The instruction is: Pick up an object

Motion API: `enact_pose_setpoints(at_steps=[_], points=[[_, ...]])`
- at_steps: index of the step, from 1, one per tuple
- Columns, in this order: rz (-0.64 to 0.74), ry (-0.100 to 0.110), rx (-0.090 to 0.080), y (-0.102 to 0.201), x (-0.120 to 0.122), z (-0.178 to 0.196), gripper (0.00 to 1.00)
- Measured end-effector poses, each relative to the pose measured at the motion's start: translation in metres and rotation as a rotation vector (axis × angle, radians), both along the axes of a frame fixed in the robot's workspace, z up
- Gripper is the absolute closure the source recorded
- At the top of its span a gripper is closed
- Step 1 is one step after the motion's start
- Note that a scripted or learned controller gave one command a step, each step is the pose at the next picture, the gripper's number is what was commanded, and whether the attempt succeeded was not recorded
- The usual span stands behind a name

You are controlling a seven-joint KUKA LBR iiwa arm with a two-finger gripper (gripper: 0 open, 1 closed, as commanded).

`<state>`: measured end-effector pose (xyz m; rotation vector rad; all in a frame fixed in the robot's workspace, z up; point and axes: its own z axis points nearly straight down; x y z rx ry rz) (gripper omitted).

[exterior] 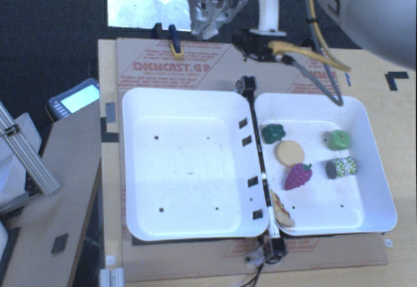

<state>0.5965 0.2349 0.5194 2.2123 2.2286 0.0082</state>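
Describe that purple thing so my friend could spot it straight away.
Look at the right-hand white bin, the one holding several small items. Near its middle, just below a pale round disc, lies the bunch of toy grapes. It is the bin's one purple, knobbly thing; its neighbours are green or tan.
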Motion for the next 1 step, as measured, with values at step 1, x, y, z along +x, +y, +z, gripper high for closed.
enact_pose_setpoints(at_steps=[1], points=[[0.0, 0.006, -0.001, 0.0001, -0.0809, -0.0032, 1.0]])
